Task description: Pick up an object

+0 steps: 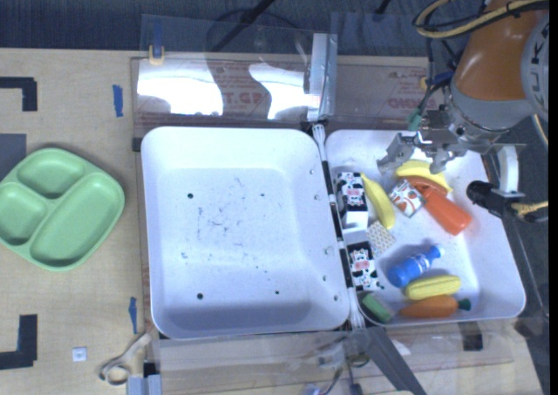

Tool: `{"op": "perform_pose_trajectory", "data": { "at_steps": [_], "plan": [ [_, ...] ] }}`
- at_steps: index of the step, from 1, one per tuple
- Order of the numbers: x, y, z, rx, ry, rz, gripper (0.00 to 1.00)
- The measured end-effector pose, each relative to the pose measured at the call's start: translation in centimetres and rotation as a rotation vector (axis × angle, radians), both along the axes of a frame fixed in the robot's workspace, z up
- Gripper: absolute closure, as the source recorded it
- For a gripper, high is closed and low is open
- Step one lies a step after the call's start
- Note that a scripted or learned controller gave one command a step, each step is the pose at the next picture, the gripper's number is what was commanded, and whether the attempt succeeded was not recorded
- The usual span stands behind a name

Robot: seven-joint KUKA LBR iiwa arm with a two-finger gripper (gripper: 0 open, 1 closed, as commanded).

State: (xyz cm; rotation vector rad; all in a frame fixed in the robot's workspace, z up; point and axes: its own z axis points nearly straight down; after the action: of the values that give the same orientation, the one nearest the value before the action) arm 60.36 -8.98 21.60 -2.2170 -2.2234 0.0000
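Observation:
The right bin (497, 254) holds several small items. My gripper (417, 156) hangs over the bin's far part, open, with its fingers spread to either side. Just below it lies a yellow piece (422, 173); it is not clamped between the fingers. Close by are a banana (379, 201), a red and white can (405, 200) and an orange bottle (447, 211). Nearer the front lie a blue bottle (412, 267), a yellow toy (432, 286), an orange carrot (432, 306) and a green piece (377, 306). Two cow-patterned boxes (350, 191) (362, 266) line the bin's left wall.
The left bin (166, 158) sits beside the right one, split from it by a raised divider (336, 219). A green sectioned plate (57, 207) rests on the bench at far left. A clear panel (235, 79) stands behind the bins.

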Motion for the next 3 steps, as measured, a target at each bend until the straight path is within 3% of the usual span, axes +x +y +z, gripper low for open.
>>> {"op": "perform_pose_trajectory", "data": {
  "at_steps": [1,2,3],
  "plan": [
    [0.6,-2.5,-8.4,0.000,-0.001,-0.016,0.00],
    [0.6,0.7,7.3,-0.002,-0.003,0.014,0.00],
    [1.7,-2.3,-5.3,-0.001,-0.002,0.052,0.00]
  ]
}}
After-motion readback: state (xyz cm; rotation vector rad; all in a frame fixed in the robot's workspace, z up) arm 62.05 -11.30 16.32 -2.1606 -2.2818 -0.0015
